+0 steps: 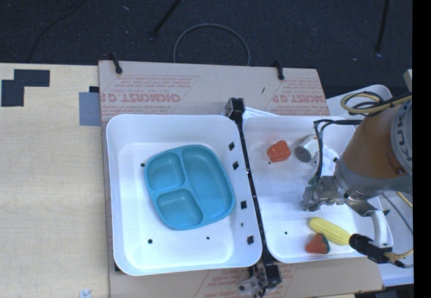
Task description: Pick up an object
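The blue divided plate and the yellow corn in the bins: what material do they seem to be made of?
Blue divided plate: probably moulded plastic, judging by its even colour, soft sheen and rounded compartment walls. Yellow corn: likely a plastic or rubber toy, since its colour is uniformly bright and its surface looks smooth; the view is too small to show finer texture.

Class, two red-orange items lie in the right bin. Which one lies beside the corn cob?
The red piece at the bin's near edge: it touches the corn cob. The other, orange piece lies alone toward the far side, left of the pincer.
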`<control>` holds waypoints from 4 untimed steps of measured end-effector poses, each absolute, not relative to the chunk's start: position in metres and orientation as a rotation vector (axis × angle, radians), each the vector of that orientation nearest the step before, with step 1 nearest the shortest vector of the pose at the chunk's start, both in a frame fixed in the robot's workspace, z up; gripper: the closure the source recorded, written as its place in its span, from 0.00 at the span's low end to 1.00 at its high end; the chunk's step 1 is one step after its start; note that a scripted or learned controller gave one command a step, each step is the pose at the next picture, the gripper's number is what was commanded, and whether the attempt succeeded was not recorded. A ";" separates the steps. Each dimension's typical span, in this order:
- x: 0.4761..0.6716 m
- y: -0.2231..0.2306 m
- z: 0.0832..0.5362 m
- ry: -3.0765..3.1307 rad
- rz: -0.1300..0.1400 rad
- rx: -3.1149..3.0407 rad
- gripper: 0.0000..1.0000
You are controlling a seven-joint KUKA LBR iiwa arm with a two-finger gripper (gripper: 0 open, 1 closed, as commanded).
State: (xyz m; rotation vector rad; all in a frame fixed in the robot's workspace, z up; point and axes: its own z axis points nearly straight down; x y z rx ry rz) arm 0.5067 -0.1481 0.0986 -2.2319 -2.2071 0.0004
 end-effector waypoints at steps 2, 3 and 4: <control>0.518 -0.140 0.210 -2.225 -0.003 -2.221 1.00; 0.519 -0.141 0.249 -2.224 -0.002 -2.221 1.00; 0.527 -0.093 0.255 -2.225 -0.001 -2.215 1.00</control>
